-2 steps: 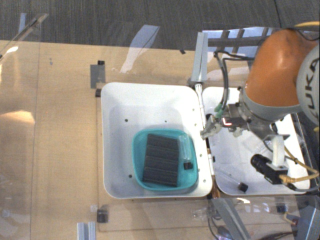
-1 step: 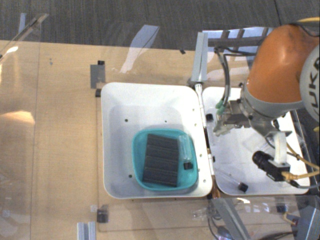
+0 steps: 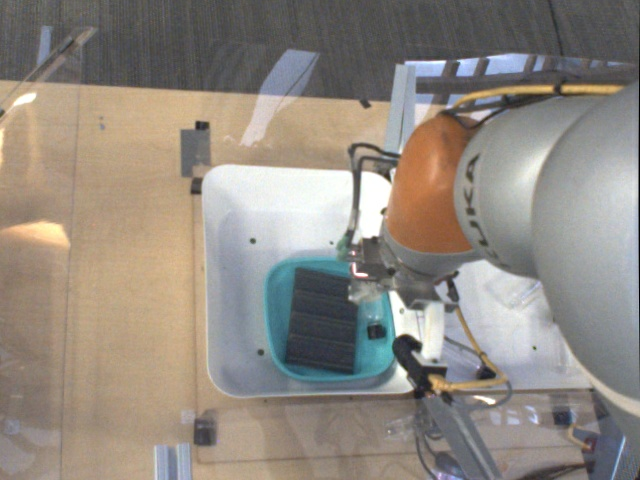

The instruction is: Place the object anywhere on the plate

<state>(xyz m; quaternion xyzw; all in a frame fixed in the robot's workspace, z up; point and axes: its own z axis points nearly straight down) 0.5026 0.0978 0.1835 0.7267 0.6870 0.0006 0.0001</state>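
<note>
A dark ridged block [image 3: 322,320] lies on the teal plate [image 3: 279,290] in the left bin [image 3: 235,268]. The arm [image 3: 520,188] hides the claw [image 3: 368,298], whose state I cannot tell.

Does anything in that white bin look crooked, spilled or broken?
Nothing stands out. The dark ribbed rectangular block lies flat on the teal plate in the left white bin, slightly tilted but within the rim. No spill or damage shows.

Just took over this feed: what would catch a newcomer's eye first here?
The big grey arm with its orange band fills the right side, bent over the bins. Below it, a teal plate sits in the left white bin, with a dark ridged block lying on it.
</note>
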